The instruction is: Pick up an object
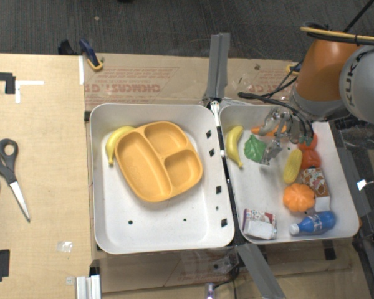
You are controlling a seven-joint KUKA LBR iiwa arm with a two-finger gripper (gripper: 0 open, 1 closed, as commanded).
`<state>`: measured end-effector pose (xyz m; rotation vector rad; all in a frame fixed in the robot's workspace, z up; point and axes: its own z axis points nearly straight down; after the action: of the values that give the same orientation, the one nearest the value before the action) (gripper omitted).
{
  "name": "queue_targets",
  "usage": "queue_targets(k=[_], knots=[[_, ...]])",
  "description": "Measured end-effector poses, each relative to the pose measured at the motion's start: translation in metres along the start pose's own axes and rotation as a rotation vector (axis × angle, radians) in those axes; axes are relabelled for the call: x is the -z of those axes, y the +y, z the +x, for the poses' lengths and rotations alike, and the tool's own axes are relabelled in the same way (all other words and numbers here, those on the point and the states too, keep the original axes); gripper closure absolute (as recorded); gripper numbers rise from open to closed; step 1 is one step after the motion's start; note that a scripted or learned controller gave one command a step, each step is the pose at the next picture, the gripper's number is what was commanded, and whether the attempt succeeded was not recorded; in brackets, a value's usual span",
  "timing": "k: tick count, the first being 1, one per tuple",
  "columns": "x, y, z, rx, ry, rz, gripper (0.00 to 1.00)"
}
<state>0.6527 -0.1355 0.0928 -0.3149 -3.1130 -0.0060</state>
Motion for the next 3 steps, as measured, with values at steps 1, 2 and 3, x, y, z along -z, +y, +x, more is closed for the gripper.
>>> queue_targets(k=[1,2,3], knots=[[-0.001,-0.036,0.076,-0.099,-0.016,0.002,0.0],[-0.002,-0.056,0.14,-0.006,-0.015,0.002,0.0],[0.007,-0.055,0.139,-0.004,-0.018,0.002,1.0]])
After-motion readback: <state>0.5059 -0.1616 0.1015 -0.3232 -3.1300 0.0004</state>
